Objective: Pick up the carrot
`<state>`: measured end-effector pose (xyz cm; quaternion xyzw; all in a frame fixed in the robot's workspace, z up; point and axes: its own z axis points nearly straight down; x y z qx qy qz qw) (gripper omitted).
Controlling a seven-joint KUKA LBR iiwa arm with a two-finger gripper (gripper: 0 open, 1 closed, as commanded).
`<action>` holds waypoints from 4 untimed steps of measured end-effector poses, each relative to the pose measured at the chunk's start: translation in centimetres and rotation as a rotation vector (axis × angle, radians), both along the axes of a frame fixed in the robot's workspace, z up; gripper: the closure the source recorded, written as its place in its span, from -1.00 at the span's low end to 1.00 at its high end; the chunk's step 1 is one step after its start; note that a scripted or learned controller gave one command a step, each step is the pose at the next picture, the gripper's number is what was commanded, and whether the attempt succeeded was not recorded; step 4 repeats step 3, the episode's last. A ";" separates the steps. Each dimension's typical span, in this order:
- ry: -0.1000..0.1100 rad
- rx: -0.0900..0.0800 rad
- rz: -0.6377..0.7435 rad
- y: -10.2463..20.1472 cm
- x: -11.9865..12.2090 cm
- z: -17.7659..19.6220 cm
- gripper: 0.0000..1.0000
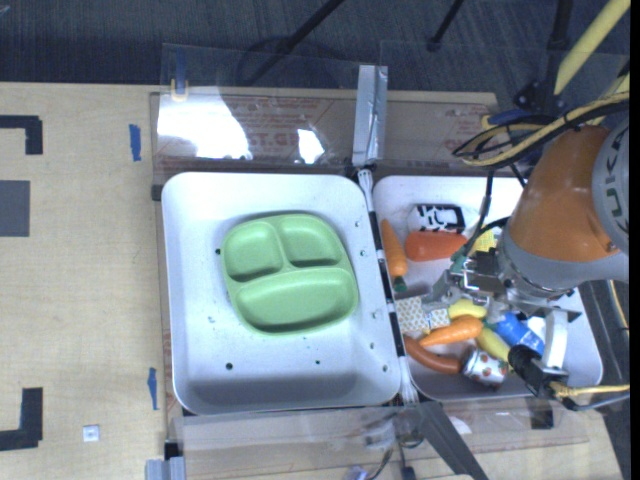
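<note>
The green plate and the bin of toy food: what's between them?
In the camera view, the green plate lies in the left bin; only bare white bin floor and the two bins' adjoining rims separate them.

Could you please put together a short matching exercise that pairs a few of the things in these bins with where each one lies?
Things:
1. green divided plate
2. carrot
3. end effector
4. red-and-white can

Places:
A. near the front edge of the right bin
B. in the middle of the left bin
C. over the right bin, just above the carrot
D. in the right bin, lying among the other toy foods below the end effector

Pairs: 1-B, 2-D, 3-C, 4-A
</note>
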<state>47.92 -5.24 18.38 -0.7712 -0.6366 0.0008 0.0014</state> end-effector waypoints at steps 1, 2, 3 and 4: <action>-0.014 -0.001 -0.053 -4.1 0.4 -8.3 -1.00; -0.021 -0.001 -0.054 -4.0 0.6 -7.2 1.00; -0.002 -0.002 -0.051 -4.4 0.1 4.3 1.00; -0.002 -0.002 -0.051 -4.4 0.1 4.3 1.00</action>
